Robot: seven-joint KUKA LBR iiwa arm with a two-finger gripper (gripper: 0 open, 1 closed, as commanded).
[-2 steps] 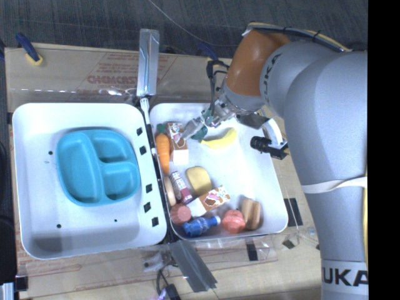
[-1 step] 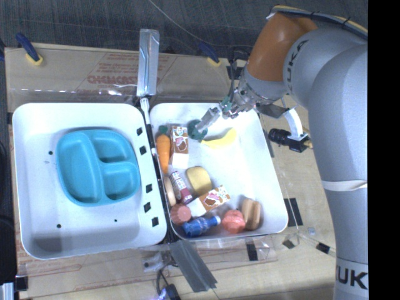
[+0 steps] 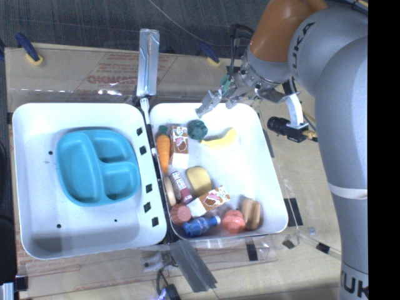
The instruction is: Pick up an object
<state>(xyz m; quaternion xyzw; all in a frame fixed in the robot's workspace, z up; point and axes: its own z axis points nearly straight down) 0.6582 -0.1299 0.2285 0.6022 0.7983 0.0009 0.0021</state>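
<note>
Tool (image 3: 211,103) hovers spread and empty over the right bin's (image 3: 270,167) far edge; approach step; next, descend onto the teal ball (image 3: 197,129).

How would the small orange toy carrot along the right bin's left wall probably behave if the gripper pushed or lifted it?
The small orange toy carrot looks smooth, rounded and tapered, so it might roll or slip from a pinch. It seems hard plastic, probably stiff and light. Lying against the right bin's left wall, it would likely slide along it.
</note>
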